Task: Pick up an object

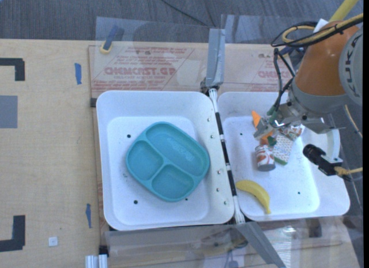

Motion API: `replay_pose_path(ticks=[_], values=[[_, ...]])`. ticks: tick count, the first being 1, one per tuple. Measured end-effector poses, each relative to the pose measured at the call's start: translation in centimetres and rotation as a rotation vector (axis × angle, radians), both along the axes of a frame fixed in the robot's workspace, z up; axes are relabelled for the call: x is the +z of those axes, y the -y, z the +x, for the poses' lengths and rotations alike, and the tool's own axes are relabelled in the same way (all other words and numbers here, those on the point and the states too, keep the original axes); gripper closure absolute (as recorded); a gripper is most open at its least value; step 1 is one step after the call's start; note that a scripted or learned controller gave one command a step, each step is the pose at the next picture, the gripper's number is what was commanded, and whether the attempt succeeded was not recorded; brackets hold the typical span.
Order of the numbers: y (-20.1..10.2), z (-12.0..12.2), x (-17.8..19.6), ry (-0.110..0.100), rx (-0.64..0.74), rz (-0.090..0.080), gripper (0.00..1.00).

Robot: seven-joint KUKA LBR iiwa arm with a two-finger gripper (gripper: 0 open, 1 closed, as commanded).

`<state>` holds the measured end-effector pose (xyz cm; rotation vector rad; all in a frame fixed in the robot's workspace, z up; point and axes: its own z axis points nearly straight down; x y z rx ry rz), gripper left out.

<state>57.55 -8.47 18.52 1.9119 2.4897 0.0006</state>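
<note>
In the right bin (305, 197) a small can with an orange and white label (264, 157) stands near the middle, next to a speckled packet (282, 148). A yellow banana (255, 192) lies near the bin's front left. A small orange piece (256, 117) sits further back. My gripper (270, 127) hangs just above the can and the packet, its fingertips hidden among them. The arm's orange band (323, 65) fills the upper right.
The left bin (109, 163) holds a teal divided plate (168, 161). A grey divider (215, 59) stands at the back between the bins. Cables (288, 36) loop above the right bin. A black fitting (317, 156) juts from the wrist over the right bin's right side.
</note>
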Motion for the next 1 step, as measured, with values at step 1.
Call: replay_pose_path(ticks=[1], values=[[1.29,-2.55,5.46,0.001,-0.071,-0.001,1.00]])
